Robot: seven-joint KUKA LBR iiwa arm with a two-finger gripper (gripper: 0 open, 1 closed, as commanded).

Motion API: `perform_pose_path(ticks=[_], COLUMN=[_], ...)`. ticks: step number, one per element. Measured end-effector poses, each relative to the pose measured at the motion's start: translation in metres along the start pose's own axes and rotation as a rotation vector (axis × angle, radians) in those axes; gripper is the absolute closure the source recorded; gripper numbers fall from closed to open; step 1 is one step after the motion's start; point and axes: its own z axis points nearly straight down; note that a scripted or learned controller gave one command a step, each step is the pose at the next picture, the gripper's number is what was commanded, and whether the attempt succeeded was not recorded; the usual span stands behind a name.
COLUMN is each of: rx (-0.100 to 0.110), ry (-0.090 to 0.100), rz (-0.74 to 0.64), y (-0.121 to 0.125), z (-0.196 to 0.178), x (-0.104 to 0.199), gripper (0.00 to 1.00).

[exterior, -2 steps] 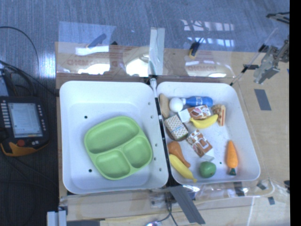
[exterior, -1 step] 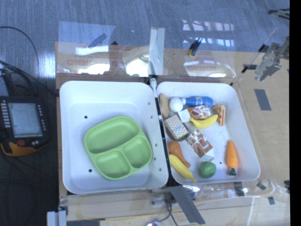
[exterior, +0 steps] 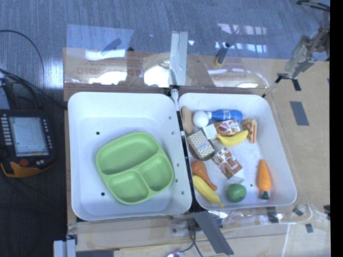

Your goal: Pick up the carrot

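Carrot: the carrot (exterior: 263, 178) lies in the right bin (exterior: 278, 143), close to that bin's right wall, orange body pointing up the view and its small green stem end toward the near rim.
Neighbours: a green round fruit (exterior: 236, 192) sits just beside it on the left; a brown-and-white packet (exterior: 228, 163) is a little further left; the wall is close on the other side.
Gripper: at the upper right corner of the view, well apart from the bins — a pale metal assembly (exterior: 308, 50) that I take for the arm's end; whether it is open or closed I cannot tell.
Step in hand: the approach, not yet begun as I judge it.
Doing it well: come straight down over the carrot's thick middle and close across its narrow width — the wall leaves little room.
Risk: the tapered, smooth body may slip out.
Desk: a tan desk (exterior: 316, 138) carrying both bins; the left bin (exterior: 86, 116) holds a green divided plate (exterior: 135, 167).
Room: grey-blue carpet (exterior: 161, 9) beyond, a handheld control pendant (exterior: 25, 141) at the left.
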Motion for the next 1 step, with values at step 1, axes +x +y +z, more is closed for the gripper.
perform_pose_path(ticks=[1], rx=[0.001], ry=[-0.010], rz=[-0.001], y=[0.0013], z=[-0.0128], x=[-0.0014], gripper=[1.00])
